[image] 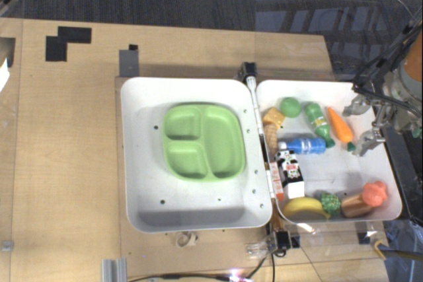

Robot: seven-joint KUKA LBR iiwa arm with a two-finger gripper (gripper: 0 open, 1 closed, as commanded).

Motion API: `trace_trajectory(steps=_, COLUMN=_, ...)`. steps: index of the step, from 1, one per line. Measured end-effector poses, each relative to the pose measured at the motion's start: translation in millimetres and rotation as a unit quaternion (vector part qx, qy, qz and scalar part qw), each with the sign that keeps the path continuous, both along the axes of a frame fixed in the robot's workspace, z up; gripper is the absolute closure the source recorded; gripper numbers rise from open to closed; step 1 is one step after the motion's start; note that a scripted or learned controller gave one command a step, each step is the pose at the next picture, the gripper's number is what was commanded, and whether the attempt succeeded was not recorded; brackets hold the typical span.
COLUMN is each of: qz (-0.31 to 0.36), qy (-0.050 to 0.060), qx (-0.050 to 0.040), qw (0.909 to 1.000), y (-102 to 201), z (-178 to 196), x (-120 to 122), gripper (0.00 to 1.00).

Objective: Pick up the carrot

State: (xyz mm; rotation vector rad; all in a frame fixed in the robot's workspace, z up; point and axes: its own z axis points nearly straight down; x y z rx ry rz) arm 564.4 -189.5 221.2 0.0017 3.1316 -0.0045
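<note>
The orange carrot [341,126] lies at a slant in the right bin [390,208], near its far right part, beside a green bottle [318,119]. My gripper [361,123] hovers just right of the carrot, at the bin's right wall. Its two fingers stand apart, one toward the back and one toward the front, so it is open with nothing between them. The carrot's right end lies close to the gap between the fingers.
The right bin also holds a green ball [289,106], a blue bottle [304,145], a tan piece [273,119], a black-and-white carton [289,168], a banana [305,207] and a pink-orange item [375,193]. A green divided plate [201,142] sits in the left bin [142,208].
</note>
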Motion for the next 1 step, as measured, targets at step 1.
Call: trace_trajectory(steps=1, qz=-0.073, qy=-0.006, qx=-0.0002, qw=0.9973, y=-16.7, z=-130.1, x=36.8, gripper=0.00)
